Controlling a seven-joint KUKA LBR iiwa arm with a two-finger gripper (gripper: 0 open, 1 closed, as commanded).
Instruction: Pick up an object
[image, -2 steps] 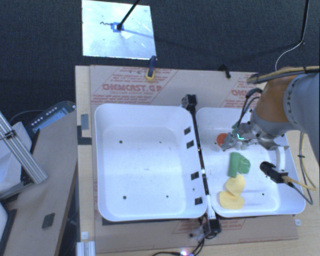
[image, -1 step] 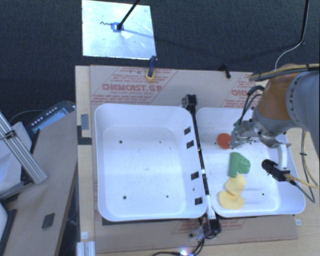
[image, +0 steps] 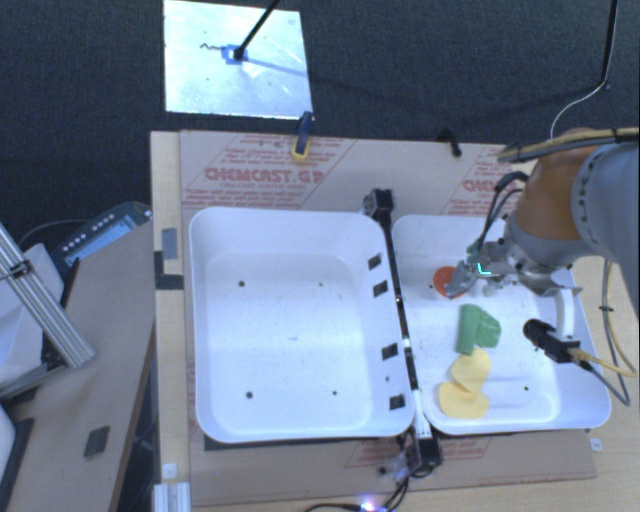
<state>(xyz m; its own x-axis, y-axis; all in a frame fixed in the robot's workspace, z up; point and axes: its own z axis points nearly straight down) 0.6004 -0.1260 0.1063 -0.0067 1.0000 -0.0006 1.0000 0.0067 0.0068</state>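
Hand (image: 462, 281) at orange object (image: 443, 277), grip state unclear; object's axis indiscernible.

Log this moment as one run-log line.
arm: over right bin | tool: at orange object | green object, yellow pieces: untouched

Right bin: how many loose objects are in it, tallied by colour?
Orange-red round object, beside the gripper: 1
Green soft block-shaped object: 1
Yellow flat rounded pieces and: 2
Total in the shallow white right bin: 4
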